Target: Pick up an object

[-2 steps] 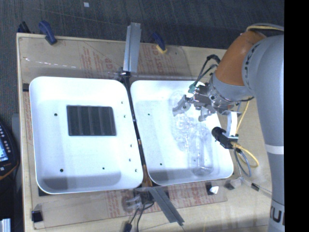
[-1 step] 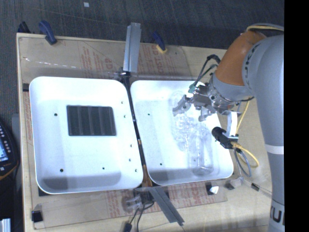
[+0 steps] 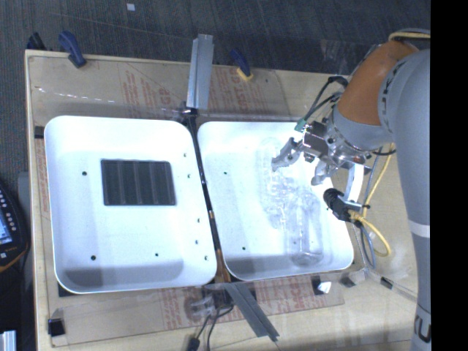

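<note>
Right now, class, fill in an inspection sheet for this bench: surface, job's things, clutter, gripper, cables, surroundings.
Surface: wooden bench bearing two white bins, left bin and right bin.
Job's things: clear plastic objects in the right bin; dark ribbed block in the left bin.
Clutter: nothing seen.
Gripper: gripper above the right bin, open, holding nothing.
Cables: yellow cable by the arm; dark cables at the front edge.
Surroundings: blue clamps on the back edge; dark floor.

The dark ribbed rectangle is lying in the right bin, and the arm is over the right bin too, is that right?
Not quite. The camera view shows the dark ribbed rectangle lying in the left bin, not the right one. The rest holds: the gripper is over the right bin.
</note>
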### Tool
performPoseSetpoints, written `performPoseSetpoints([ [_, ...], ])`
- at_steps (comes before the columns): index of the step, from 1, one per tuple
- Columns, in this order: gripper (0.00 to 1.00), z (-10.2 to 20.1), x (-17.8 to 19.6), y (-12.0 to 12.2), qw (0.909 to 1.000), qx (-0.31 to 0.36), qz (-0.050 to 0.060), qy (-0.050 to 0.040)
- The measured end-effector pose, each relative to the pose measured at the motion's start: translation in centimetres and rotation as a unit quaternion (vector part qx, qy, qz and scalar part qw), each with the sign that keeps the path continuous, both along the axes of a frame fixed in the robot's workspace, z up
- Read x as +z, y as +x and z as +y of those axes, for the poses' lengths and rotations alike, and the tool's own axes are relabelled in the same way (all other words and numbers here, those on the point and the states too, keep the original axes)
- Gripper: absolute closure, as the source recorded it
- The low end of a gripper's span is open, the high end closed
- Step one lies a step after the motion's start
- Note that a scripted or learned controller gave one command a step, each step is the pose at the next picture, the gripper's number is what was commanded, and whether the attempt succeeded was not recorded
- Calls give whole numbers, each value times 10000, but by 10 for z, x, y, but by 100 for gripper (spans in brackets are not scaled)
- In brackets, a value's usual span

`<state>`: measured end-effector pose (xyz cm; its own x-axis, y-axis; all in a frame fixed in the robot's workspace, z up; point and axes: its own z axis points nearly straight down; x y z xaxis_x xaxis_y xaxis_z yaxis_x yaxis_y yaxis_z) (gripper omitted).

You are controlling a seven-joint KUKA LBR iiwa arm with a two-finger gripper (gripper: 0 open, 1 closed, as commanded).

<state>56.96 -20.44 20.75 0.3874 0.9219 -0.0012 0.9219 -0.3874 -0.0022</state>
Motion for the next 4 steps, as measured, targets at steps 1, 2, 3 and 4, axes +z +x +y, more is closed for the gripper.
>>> performPoseSetpoints([
  [1, 100, 1, 9, 0, 10000, 35, 9, 10],
  [2, 100, 2, 19, 1, 10000, 72, 17, 14],
  [3, 100, 3, 152, 13, 9914, 1310, -15, 3],
  [4, 0, 3, 152, 13, 9914, 1312, -13, 5],
])
